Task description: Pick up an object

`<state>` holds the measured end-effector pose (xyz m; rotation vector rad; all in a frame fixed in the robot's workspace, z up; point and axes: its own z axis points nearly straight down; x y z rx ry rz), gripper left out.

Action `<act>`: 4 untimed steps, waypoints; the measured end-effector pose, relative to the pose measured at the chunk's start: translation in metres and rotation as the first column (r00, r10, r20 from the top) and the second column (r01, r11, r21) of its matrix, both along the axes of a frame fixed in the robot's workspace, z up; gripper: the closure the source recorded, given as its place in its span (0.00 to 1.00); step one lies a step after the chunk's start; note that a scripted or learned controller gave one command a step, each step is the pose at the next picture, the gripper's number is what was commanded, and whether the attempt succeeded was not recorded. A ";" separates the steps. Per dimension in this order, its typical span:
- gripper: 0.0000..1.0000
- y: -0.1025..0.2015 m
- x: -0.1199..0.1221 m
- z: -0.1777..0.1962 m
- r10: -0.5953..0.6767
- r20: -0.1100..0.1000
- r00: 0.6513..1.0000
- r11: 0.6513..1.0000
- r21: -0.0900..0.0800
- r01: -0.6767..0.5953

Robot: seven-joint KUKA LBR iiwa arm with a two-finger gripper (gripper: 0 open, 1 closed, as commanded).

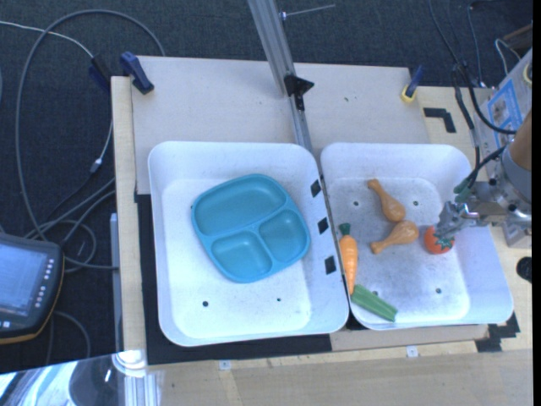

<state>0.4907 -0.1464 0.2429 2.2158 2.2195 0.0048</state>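
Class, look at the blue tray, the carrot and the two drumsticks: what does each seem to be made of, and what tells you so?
Blue tray: probably moulded plastic, matt; even colour, rounded compartments.
Carrot: likely toy plastic; flat orange with a green top, smooth surface.
Drumsticks: probably toy plastic too; uniform tan, simplified shape. Rubber or wood cannot be ruled out from this view.
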 end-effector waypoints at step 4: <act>1.00 0.219 0.043 -0.012 0.006 -0.004 1.000 1.000 0.005 -0.006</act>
